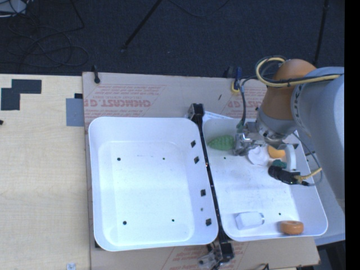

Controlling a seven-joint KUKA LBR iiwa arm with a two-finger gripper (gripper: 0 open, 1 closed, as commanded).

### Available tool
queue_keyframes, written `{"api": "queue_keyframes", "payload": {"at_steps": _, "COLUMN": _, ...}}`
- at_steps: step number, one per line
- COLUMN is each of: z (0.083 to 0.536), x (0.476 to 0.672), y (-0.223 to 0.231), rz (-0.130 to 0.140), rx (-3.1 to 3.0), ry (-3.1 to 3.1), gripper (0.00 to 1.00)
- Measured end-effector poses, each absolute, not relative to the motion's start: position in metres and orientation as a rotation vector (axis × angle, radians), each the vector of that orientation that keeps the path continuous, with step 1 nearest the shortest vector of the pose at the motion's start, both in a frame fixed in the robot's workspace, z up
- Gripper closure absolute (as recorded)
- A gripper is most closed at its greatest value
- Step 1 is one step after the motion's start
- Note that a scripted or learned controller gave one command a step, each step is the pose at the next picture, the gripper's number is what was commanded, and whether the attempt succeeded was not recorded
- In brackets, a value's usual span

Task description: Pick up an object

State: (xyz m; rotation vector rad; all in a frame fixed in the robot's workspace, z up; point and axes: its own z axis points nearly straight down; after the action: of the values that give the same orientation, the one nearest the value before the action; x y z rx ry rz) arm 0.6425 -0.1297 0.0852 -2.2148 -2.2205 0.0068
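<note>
Nearest the camera, a small orange round disc-like object (292, 227) lies at the front right corner of the right white plastic bin (315, 207), with a pale white rounded block (249, 220) just beside it to the left. Farther back, a green leaf-shaped soft object (222, 143) rests near the black divider, and the grey arm's gripper (245, 145) sits low just beside it, over a white crumpled item (259, 156). Whether the fingers are apart or together cannot be told; nothing is visibly held. The left white bin (101, 151) sits alongside. The step looks like the descent to grasp; next calls for closing on a piece and lifting straight.
</note>
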Motion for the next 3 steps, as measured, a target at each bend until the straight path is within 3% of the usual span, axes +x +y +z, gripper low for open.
{"api": "queue_keyframes", "payload": {"at_steps": 1, "z": 0.148, "x": 0.645, "y": -0.173, "rz": -0.001, "rx": -2.227, "ry": -2.222, "gripper": 1.0}}
{"api": "queue_keyframes", "payload": {"at_steps": 3, "z": 0.152, "x": 0.644, "y": -0.213, "rz": 0.002, "rx": -2.222, "ry": -2.221, "gripper": 1.0}}
